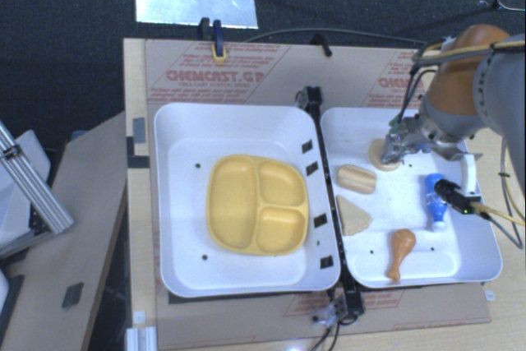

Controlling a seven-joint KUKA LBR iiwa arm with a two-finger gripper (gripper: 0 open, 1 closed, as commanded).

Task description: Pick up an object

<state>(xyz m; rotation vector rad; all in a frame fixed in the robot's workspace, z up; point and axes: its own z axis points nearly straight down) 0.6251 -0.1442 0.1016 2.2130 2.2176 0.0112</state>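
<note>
In the right bin [485, 259], my gripper [397, 148] is down at the far side, right on top of a round beige disc [380, 155] that peeks out to its left. A tan bread roll [357, 178] lies just left of and nearer than the gripper. A pale triangular wedge [353, 215] sits by the bin's left wall. A brown drumstick [400, 251] lies near the front. To the gripper's right, a blue bottle [435, 203] rests on the bin floor.
The left bin [177, 177] holds a yellow divided plate [257, 204]. A black divider with clips [322, 201] runs between the bins. Cables and a black connector [457, 199] trail from the arm over the right bin's right side.
</note>
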